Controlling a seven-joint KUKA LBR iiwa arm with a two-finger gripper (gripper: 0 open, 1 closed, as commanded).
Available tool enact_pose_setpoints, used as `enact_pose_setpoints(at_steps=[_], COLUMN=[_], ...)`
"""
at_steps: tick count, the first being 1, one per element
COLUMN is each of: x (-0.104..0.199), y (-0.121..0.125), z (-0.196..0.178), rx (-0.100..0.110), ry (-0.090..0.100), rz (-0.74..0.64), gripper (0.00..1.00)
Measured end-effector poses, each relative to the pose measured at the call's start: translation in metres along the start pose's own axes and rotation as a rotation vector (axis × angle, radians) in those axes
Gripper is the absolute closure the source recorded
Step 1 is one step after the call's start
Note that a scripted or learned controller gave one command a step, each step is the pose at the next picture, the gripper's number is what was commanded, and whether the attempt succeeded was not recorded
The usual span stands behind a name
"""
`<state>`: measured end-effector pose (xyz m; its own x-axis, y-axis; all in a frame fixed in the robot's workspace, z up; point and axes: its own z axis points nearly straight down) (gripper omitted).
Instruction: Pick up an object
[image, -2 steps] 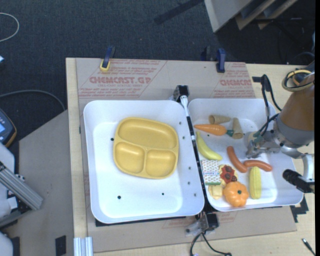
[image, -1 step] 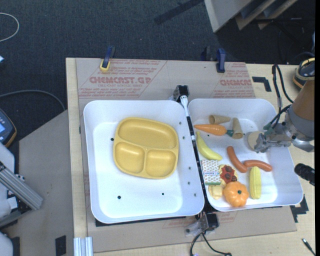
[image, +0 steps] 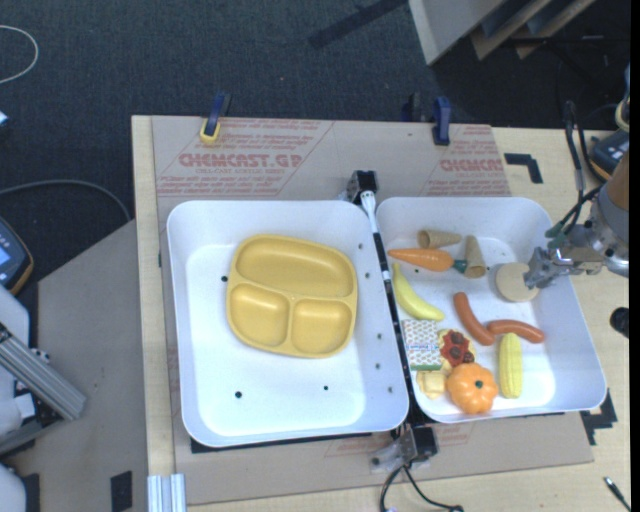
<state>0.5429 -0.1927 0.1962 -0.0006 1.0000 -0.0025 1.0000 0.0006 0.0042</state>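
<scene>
The right bin (image: 572, 335) holds toy food. An orange carrot (image: 425, 259) and a yellow banana (image: 410, 298) lie at its left side. Two red sausages (image: 472, 318) (image: 517, 330) and a corn cob (image: 510, 365) are in the middle. An orange pumpkin (image: 472, 388) sits at the front. A tan round disc (image: 512, 285) rests near the right wall. My gripper (image: 545, 268) hangs low at the bin's right side, just right of and touching or nearly touching that disc. Nothing is visibly lifted.
The left bin (image: 200, 330) holds a yellow divided plate (image: 292, 295). Two small tan cones (image: 438, 239) (image: 473, 257) lie at the back of the right bin. A red berry piece (image: 457, 347) and a white packet (image: 422, 347) sit near the pumpkin. Clamps (image: 441, 120) stand at the bench's back edge.
</scene>
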Motion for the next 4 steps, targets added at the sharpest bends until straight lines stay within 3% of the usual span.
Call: enact_pose_setpoints(at_steps=[1, 3, 4], x=[0.0, 0.098, 0.146], y=[0.001, 0.032, 0.035], z=[-0.03, -0.041, -0.026], rx=[0.0, 0.001, 0.007], ry=[0.0, 0.002, 0.003], rz=[0.0, -0.003, -0.002], gripper=[1.0, 1.0, 1.0])
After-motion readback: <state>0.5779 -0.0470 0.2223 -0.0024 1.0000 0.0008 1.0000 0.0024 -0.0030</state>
